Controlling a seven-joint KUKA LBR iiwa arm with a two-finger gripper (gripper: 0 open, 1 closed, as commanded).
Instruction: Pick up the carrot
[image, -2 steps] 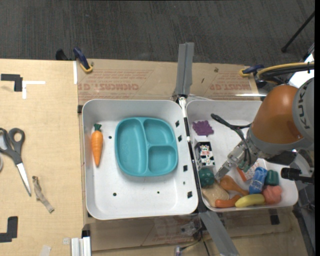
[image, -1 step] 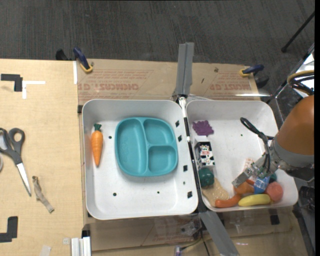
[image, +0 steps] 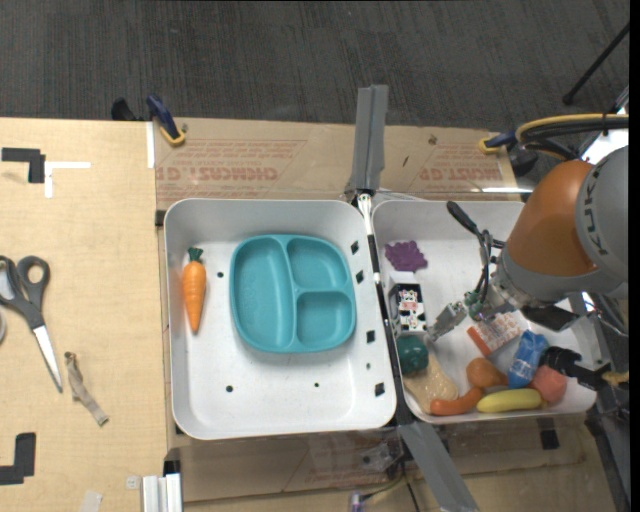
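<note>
Carrot (image: 193, 290) lies lengthwise in the left bin (image: 200, 400), green top pointing away, just beside the teal divided plate (image: 294, 293) and near the bin's left wall. Well apart, the gripper (image: 462, 312) hangs over the cluttered right bin (image: 440, 215); whether it is open or closed cannot be told.

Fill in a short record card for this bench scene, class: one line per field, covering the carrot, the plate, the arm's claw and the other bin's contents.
carrot: lies in the left bin, green top pointing away, beside the left of the plate
plate: teal, three compartments, middle of left bin
claw: over the right bin, far from the carrot
right bin contents: purple piece, banana, blue item, other toy foods
</note>
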